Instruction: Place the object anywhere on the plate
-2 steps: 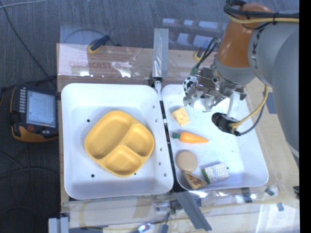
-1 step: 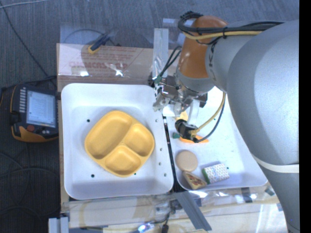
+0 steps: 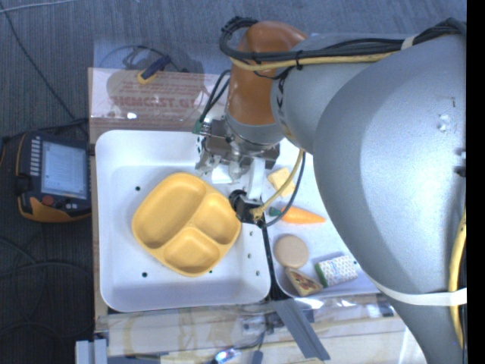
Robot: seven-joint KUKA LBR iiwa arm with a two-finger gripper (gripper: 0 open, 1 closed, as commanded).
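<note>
Plate (image 3: 186,222) lies bare in the left bin (image 3: 114,279); my gripper (image 3: 231,161) hovers at its far edge, grip state unclear, so placing remains undone, I judge.

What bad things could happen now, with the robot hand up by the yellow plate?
1. The gripper hangs over the white bin's back edge, just beyond the yellow divided plate. I can't see anything between its fingers, so it may come away with nothing.
2. The carrot, round cookie and other toys sit close together in the right bin. A grab there might bump a neighbour.
</note>
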